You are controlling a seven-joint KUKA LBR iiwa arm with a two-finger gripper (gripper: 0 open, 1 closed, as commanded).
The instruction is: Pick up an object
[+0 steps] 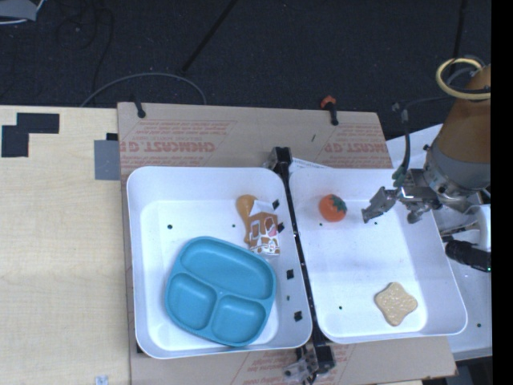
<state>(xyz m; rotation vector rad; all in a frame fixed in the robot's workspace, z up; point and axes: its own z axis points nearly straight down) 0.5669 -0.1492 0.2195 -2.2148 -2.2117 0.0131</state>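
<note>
two fingers of the gripper [377, 208] seem to stand a little apart, with nothing between them; they are small and dark here, so how wide they are open i cannot tell for sure. the gripper hangs over the right bin [449, 331], near its far right corner, and it points toward the middle of that bin. behind it comes the grey wrist, and then the arm [469, 135] with its orange part, which enters over the right rim.

the nearest thing to the fingers is a small orange-red fruit [333, 208] with a green top. it lies near the far edge of the right bin, just beside the fingers on their left, but not touching them. a flat beige cookie [396, 303] lies near the near right corner of the same bin, well apart from the gripper.

in the left bin [140, 215] lies a blue divided plate [220, 291], toward the near edge. a small printed packet [264, 234] and a tan piece [245, 207] lie close to the divider between the bins.

i judge the step is the approach to the fruit. to do it well, the fingers should be centred over the fruit, opened wider than it, lowered until they stand on both its sides, and then closed slowly, because a round thing can roll away if one finger touches it first.
</note>
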